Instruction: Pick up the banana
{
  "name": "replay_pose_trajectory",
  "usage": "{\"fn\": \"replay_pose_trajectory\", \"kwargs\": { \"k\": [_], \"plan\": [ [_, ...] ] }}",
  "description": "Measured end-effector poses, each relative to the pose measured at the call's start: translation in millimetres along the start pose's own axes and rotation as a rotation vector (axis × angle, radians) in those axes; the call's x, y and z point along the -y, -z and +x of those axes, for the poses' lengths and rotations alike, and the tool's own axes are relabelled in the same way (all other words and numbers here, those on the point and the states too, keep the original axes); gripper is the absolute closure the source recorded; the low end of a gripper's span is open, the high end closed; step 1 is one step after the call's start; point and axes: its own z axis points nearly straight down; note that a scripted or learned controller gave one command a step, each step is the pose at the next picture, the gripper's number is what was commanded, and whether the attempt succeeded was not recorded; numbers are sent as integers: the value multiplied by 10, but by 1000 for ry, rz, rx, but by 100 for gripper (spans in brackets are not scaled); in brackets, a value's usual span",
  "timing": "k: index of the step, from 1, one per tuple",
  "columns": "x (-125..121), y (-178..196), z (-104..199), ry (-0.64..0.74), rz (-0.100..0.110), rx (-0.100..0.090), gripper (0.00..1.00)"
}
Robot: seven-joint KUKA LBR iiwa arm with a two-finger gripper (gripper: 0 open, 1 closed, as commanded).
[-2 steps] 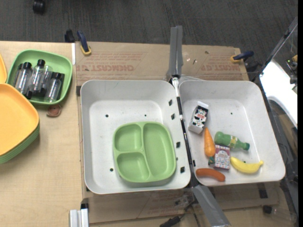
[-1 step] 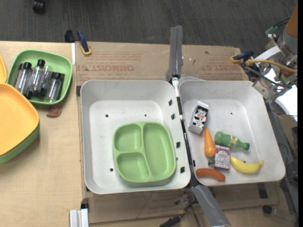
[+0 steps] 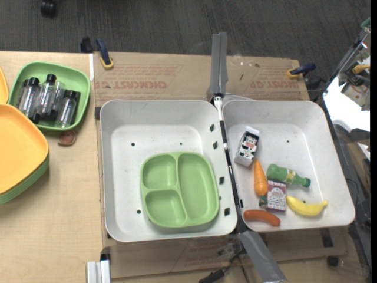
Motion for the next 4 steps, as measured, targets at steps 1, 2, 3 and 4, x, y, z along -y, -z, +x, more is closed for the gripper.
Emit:
{"fn": "replay_pose_trajectory", "kwargs": {
  "k": [1,2,3,4],
  "plan": [
    [158,-497,275,239,3,1,100],
    [242,-2242,170,284,0,-3,100],
    [178,-766,328,323,-1,-1,100],
    [138,-94,184,88,0,0,100]
  ]
}}
